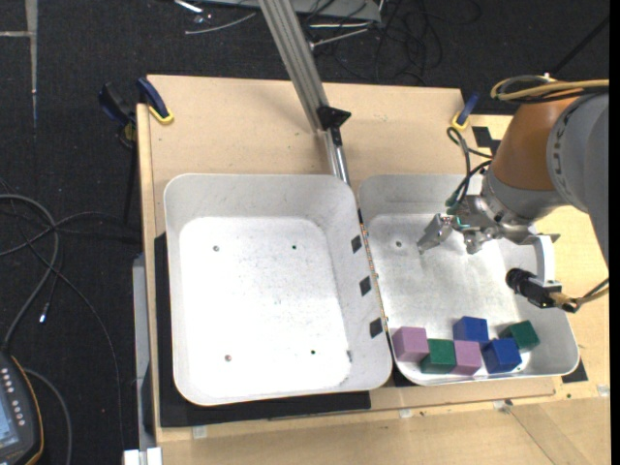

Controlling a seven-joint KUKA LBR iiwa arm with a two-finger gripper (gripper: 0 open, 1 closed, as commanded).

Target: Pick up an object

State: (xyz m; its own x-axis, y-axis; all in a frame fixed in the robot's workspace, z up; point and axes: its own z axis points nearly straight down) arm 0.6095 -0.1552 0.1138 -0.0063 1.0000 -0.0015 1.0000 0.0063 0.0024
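Observation:
Several small blocks lie clustered along the front of the right bin (pixel 407 211): a purple block (pixel 412 342), a green block (pixel 441 355), a second purple block (pixel 468 357), two blue blocks (pixel 472 329) (pixel 502 355) and another green block (pixel 524 334). My gripper (pixel 450 239) hangs over the back half of that bin, well behind the blocks. It is open, its fingers (pixel 429 237) spread apart with nothing between them.
The left bin (pixel 184 201) sits beside the right one, their rims meeting at the middle. A metal pole (pixel 295 51) slants in from the top to the bins' back edge. Clamps sit at the bench's rear corners.

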